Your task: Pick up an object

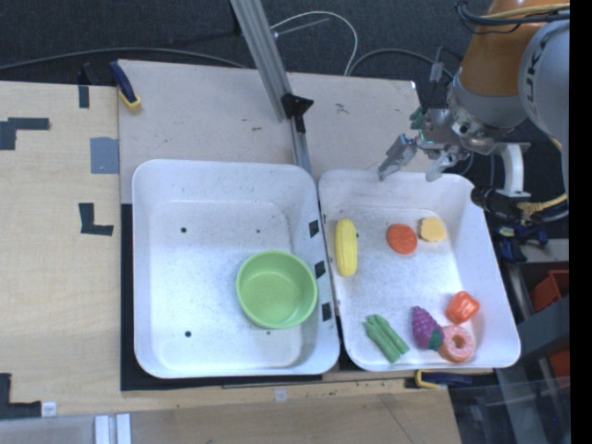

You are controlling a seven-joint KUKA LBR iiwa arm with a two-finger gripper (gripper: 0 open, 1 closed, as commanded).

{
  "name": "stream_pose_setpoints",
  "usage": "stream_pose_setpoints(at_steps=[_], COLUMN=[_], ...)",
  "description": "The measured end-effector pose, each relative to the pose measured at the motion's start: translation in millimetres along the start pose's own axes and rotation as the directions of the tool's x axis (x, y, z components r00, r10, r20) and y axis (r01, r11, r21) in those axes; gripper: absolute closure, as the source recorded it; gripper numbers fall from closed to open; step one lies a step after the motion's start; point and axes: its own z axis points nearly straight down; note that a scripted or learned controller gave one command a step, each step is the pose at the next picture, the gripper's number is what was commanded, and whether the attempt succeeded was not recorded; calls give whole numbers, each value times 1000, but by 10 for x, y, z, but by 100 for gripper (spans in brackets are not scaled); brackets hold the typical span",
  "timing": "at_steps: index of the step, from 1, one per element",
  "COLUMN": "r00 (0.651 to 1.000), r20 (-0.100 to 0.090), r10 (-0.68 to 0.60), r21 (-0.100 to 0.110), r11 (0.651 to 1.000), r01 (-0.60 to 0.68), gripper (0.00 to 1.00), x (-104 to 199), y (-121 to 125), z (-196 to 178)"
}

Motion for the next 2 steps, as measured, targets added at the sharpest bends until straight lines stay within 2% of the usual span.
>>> stream_pose_setpoints(at_steps=[1, 2], r00=[1000, 1000], r20=[0, 0], r10=[0, 1], r21=[0, 6], r11=[1000, 1000], r01=[0, -1], gripper=[0, 0], x=[0, 94], y=[0, 18], z=[0, 591])
